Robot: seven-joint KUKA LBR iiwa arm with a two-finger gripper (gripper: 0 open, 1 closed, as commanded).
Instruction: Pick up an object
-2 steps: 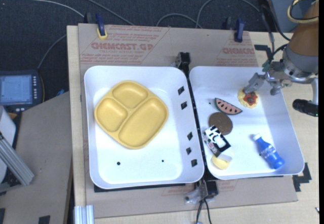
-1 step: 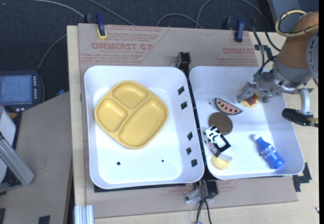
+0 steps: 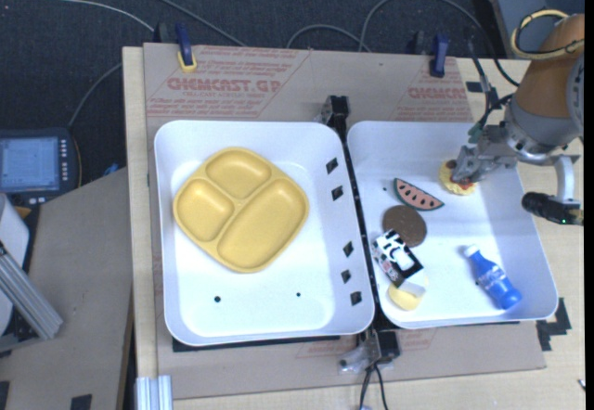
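Gripper sits over a small yellow-red toy in rt bin; we can't tell jaw state. Watermelon slice lies nearby, blue bottle well apart

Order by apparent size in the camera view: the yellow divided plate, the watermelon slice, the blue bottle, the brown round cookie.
1. yellow divided plate, by far the largest
2. brown round cookie
3. blue bottle and watermelon slice: they look alike, so no ranking between them

I see yellow divided plate in left bin, far left of tool | blue clamps on counter | monitor beyond.
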